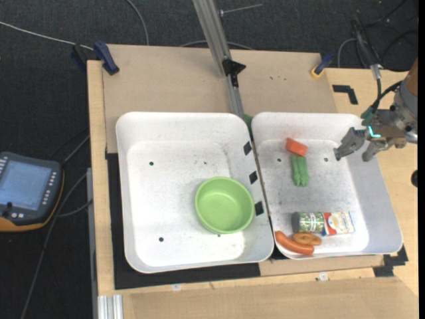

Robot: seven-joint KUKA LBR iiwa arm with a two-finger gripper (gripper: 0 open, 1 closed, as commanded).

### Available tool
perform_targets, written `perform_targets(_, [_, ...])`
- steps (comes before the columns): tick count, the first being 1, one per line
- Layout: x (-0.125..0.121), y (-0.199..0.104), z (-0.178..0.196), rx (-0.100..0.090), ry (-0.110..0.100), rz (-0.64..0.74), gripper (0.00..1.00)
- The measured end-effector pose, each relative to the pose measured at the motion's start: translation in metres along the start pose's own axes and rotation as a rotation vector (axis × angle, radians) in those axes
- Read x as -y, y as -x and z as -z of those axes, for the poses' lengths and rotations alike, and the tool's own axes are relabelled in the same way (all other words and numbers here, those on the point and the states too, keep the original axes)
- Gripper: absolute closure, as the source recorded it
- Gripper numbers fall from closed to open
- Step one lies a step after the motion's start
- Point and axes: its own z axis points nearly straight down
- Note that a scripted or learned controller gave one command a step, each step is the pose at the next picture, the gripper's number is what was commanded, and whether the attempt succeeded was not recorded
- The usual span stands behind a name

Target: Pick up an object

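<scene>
Two white bins (133, 131), one green bowl (224, 205), five small items (300, 172).

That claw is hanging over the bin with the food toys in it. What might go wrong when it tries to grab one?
The gripper sits over the right bin's far right edge, apart from every item, so closing there would likely catch nothing. The small carton, the orange slice and the hot dog crowd together at the near rim, so a grab there might nudge neighbours or pinch two. The green pea pod lies flat beside the red piece; fingers could slide off it.
</scene>
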Motion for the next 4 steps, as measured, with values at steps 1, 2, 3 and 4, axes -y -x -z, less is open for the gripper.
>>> perform_targets(1, [0.0, 0.0, 0.0, 0.0, 0.0, 0.0, 0.0])
perform_targets(2, [0.005, -0.003, -0.043, -0.001, -0.004, 0.0, 0.0])
perform_targets(3, [0.014, -0.002, -0.089, -0.001, -0.004, 0.0, 0.0])
perform_targets(4, [0.017, 0.002, -0.133, -0.001, -0.004, 0.0, 0.0])
